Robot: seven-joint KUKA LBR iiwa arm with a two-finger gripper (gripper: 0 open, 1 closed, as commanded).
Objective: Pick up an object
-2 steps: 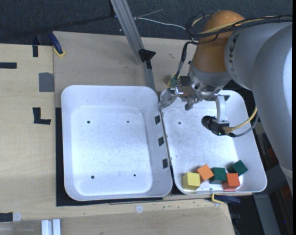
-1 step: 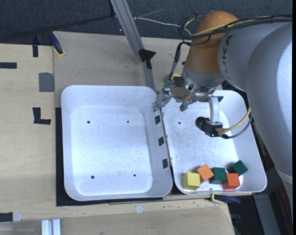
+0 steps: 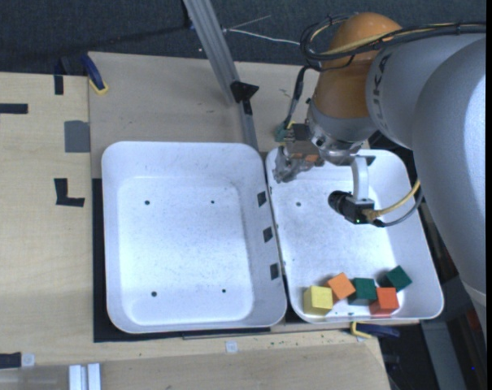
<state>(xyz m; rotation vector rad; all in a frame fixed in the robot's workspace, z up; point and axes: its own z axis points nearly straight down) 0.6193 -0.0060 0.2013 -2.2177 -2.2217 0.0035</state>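
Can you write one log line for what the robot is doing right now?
gripper: over right bin's far-left corner | blocks: clustered at near edge, untouched | pick: not done

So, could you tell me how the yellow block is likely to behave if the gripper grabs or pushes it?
The yellow block looks like a stiff cube, so it should slide, not roll. It seems small and probably light. It touches the orange block by the bin wall, so a push may jam.

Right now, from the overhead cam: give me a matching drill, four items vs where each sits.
Column one:
1. yellow block
2. gripper
3. red block
4. left bin

Column two:
A. upper-left corner of the right bin
B. leftmost of the block cluster
C. left of the right bin
D. near that bin's lower-right corner

Pairs: 1-B, 2-A, 3-D, 4-C
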